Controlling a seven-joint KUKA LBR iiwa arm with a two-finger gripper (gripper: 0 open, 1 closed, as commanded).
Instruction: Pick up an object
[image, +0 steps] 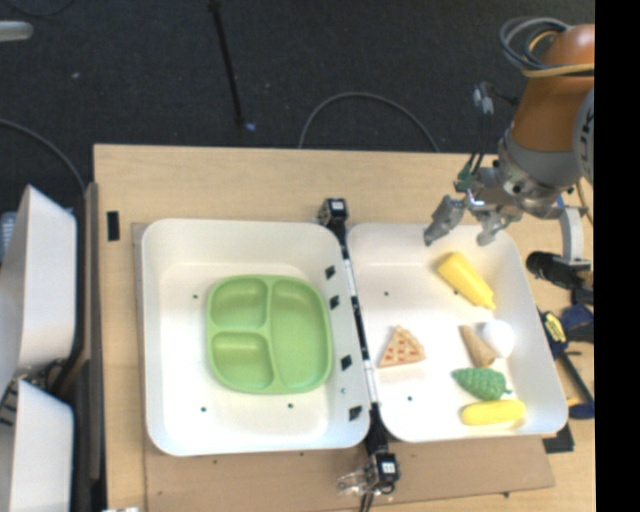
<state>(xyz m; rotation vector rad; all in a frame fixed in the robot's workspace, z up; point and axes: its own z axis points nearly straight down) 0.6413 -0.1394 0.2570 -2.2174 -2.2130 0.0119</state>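
Objects for picking are all found in the right bin (400, 250): a yellow corn-like piece (466, 279) at the far right, a pizza slice (401, 348) near the divider, and at the near right a white ball (497, 337) touching a tan block (477, 346), a green leafy piece (480, 381) and a yellow piece (492, 412). A green divided tray (269, 334) is held in the left bin (165, 300).

The gripper (462, 226) is seen released, its fingers spread and nothing between them, poised above the far edge of the right bin, just beyond the corn-like piece.

Several failures can be expected from here. The corn-like piece lies at a slant, so if the fingers are not aligned across its narrow side, it could be pushed aside or squeezed out. Its rounded, smooth look suggests that a slip during lifting is likely. A descent made too close to the far wall could be blocked by the rim. In the near-right cluster, closely packed things could be nudged or two taken at once.
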